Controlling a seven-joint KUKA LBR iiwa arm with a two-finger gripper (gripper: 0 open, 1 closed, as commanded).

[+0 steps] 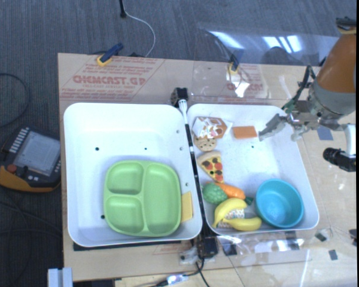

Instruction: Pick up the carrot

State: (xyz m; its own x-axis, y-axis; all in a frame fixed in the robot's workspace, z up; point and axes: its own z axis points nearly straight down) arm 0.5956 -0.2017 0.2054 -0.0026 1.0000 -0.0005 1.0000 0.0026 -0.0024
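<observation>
The carrot (233, 191) is small and orange with a green leafy top. It lies in the right bin (287, 160), near the front left, between a pizza slice (212, 166) and a banana (234, 213). My gripper (270, 127) hangs over the back right part of that bin, close to a flat orange block (245, 132). It is well behind and to the right of the carrot, with nothing seen in it.
A blue bowl (279, 203) sits at the right bin's front right, close to the carrot. A cookie-like toy (208, 130) lies at the back left. The left bin (107, 130) bears a green divided plate (142, 197).
</observation>
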